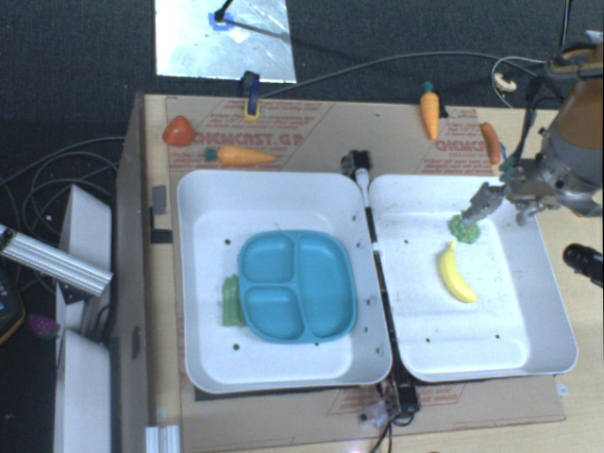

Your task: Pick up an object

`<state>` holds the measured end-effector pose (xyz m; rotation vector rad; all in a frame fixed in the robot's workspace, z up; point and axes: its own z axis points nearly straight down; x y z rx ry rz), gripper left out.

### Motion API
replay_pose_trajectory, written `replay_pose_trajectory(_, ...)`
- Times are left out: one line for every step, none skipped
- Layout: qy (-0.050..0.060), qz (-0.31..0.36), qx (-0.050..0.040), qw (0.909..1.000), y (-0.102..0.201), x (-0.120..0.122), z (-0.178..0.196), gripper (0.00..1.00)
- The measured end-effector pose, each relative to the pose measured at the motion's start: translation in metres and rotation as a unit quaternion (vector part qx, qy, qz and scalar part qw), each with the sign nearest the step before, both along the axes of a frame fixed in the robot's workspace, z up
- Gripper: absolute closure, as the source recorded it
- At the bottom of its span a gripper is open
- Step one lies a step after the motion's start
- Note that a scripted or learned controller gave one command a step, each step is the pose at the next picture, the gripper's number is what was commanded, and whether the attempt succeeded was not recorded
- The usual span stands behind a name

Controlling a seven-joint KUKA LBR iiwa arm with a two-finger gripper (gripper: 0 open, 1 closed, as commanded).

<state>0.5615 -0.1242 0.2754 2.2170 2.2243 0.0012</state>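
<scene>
Nearest the camera, on the cardboard-topped table (283, 140), two shallow white plastic bins sit side by side with rounded corners. Within the left bin (212, 215) lies a smooth blue divided plate (297, 286) of three compartments, with a pale green ridged piece (231, 302) touching its left edge. Across in the right bin (415, 347) a glossy yellow banana (456, 275) lies curved, its long axis running from upper left to lower right. Just above it sits a bumpy green broccoli floret (464, 226). The grey tool (483, 204) reaches in from the right, its tip touching the floret; whether it is wide or narrow cannot be told. Farther back on the table lie two orange carrots (243, 156) (430, 111) and a red tomato (177, 131). Beyond, dark carpet carries a shiny foil sheet (225, 25).
</scene>
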Motion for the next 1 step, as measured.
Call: replay_pose_trajectory(0.002, -0.001, 0.0003, 1.0000, -0.0194, 0.0140, -0.1258, 0.00)
